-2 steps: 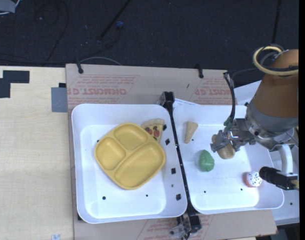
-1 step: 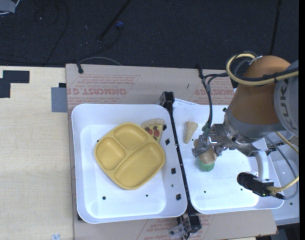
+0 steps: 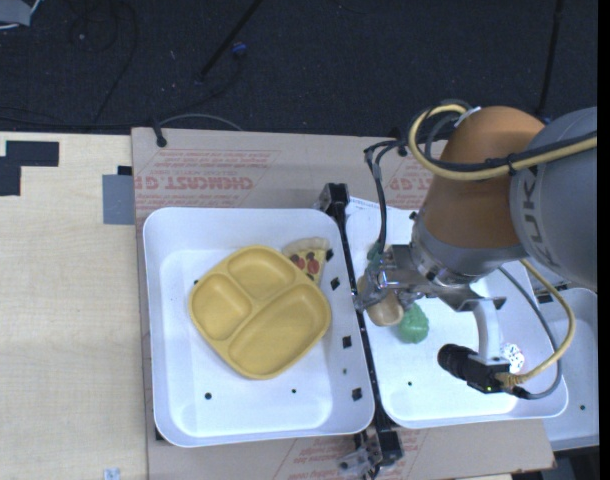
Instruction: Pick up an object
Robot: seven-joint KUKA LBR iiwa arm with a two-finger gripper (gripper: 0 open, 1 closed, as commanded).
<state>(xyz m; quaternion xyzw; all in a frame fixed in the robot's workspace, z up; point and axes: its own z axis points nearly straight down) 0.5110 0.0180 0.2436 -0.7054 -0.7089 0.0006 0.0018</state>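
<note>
Worktop carries two white bins; arm's low over the right bin (image 3: 545, 408). Pincer (image 3: 383, 293) state: cannot tell (wrist hides it). Tan lump (image 3: 384, 312) and green blob (image 3: 414, 325) sit just beneath it, near the divider. Both look light, probably soft; squeeze across the middle.

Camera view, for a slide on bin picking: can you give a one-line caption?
KUKA arm lowers its hand into the right bin by a green object; yellow tray in left bin.

One fixed camera above bench (image 3: 65, 298), slanted down, both bins (image 3: 165, 268) framed
</note>
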